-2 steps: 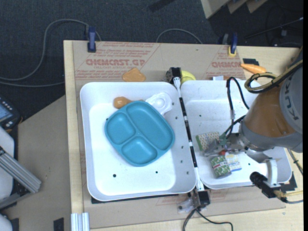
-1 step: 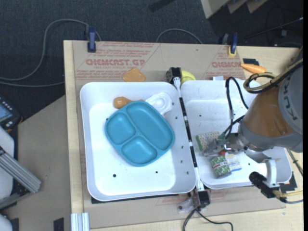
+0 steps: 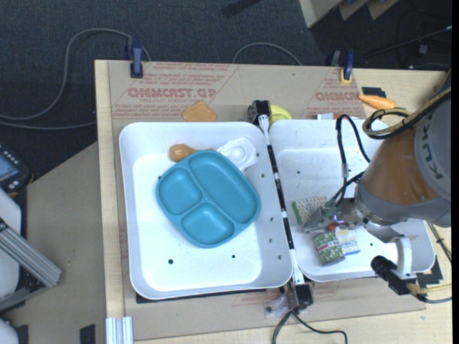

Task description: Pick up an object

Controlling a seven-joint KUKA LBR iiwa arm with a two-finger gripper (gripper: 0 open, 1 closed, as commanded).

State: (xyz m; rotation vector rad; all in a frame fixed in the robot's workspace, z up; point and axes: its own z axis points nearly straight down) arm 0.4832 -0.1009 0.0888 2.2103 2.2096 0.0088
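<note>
Green packet [image 3: 331, 246] lies just below the tool [image 3: 334, 217]; tool's state unclear.

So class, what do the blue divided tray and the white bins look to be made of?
Blue divided tray: probably moulded plastic, smooth with a soft sheen and rounded compartment walls. White bins: likely thin formed plastic, glossy, with rounded corners and a raised rim.

Dark carpet [image 3: 107, 13] around wooden bench [image 3: 215, 84]

Blue divided tray [image 3: 208, 198], white bins [image 3: 143, 256] — green-patterned packet [image 3: 331, 247], orange-banded arm [image 3: 401, 170].
</note>
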